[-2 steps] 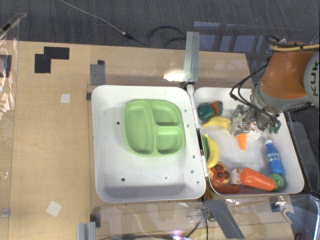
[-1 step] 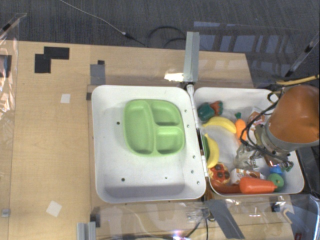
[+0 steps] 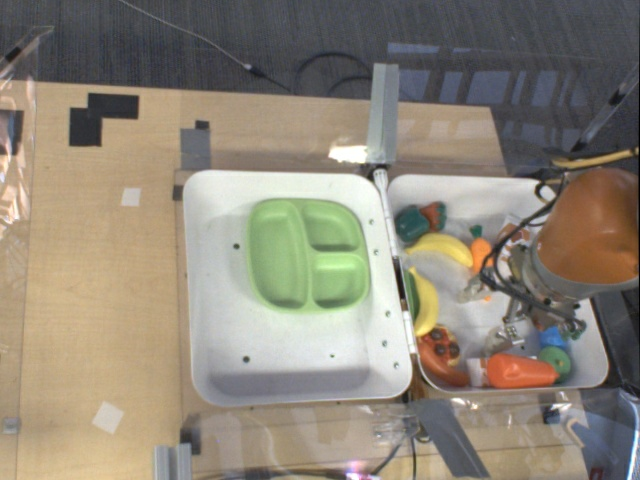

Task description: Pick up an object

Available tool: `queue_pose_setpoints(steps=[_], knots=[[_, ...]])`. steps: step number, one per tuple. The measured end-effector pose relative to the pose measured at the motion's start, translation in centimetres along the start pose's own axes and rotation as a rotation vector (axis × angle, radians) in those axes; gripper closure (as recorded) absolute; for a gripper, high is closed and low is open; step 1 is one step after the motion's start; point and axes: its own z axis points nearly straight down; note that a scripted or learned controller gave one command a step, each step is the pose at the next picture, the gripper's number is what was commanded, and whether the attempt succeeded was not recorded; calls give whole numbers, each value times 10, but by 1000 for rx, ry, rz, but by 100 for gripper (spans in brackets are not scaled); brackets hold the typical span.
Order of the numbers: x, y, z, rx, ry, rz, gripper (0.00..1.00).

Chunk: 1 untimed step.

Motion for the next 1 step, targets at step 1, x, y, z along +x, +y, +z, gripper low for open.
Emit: queue_pose_setpoints(steps=[1], knots=[[-66,6,4,-5,12,-22,0]])
